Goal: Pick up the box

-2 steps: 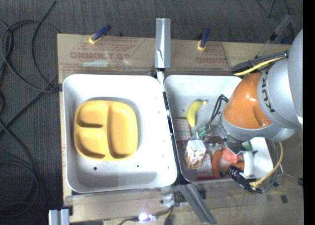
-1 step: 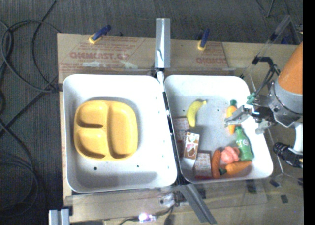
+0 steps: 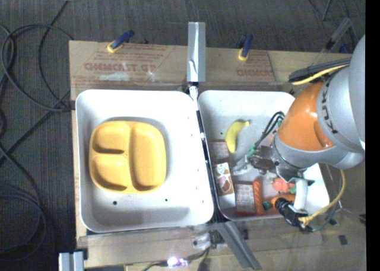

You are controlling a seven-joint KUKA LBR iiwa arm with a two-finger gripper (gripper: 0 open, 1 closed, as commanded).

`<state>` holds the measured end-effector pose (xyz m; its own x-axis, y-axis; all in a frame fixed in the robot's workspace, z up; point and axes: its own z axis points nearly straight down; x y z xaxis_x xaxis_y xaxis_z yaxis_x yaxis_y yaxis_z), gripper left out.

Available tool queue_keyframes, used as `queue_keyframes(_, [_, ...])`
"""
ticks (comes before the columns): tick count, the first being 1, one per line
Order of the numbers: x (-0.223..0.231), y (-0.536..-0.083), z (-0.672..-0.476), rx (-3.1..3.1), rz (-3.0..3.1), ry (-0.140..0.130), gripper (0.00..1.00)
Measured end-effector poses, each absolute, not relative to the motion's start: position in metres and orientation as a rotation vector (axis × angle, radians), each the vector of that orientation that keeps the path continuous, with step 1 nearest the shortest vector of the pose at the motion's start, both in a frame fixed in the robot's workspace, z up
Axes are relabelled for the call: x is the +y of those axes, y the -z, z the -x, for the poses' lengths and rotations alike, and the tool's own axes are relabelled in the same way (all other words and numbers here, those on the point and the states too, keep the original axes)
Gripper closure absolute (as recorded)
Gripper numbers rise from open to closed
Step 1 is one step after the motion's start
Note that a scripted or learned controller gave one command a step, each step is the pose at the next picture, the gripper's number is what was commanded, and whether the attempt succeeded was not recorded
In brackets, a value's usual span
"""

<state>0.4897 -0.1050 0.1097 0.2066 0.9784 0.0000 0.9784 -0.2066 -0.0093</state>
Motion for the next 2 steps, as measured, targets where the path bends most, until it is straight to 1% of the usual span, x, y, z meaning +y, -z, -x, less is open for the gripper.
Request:
queue_keyframes(1, [-0.1049,-0.1147,-0.4894,-1.972,2.428,-0.015,1.0])
queue_keyframes(2, [-0.1048,-0.1145,-0.4892,-1.972,2.428,-0.015,0.0])
